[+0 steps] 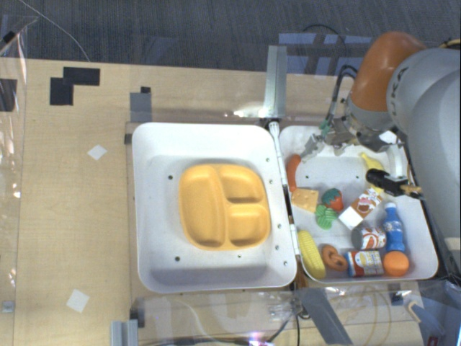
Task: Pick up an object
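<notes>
The right bin (425, 269) holds several toy foods. Among them are a red sausage (292, 170), a cheese wedge (305, 198), a red and green strawberry (331, 198), a white cube (350, 217), a banana (372, 162), a blue bottle (392, 226), an orange (396, 263) and a corn cob (310, 253). My gripper (328, 140) hangs over the bin's far left part, above and to the right of the sausage. Nothing shows in its grasp.
The left bin (155, 265) carries a yellow divided plate (223, 205). A metal divider post (276, 85) stands between the bins at the back. My grey arm with its orange band (382, 71) covers the right bin's far right corner.
</notes>
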Available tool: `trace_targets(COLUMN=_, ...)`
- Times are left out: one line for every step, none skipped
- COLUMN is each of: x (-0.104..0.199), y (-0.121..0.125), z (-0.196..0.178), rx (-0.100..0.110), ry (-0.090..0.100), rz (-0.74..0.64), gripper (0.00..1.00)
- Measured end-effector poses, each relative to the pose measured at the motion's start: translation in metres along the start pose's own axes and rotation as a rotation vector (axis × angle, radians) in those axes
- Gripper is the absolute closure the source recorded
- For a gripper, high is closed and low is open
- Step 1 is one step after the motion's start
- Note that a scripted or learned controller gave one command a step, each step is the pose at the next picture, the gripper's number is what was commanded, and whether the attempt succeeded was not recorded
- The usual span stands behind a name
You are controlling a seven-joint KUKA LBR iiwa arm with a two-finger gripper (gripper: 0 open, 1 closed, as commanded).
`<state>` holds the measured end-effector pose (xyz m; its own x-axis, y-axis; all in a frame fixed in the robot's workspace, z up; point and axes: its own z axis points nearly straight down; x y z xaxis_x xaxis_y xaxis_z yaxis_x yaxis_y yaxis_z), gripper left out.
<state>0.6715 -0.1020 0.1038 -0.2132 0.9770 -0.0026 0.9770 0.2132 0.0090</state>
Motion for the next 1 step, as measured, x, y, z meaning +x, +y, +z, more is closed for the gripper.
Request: trace_targets(x=0.0175, y=-0.0273, z=0.0159, rx=0.000, ry=0.000, rz=0.211, gripper=0.00)
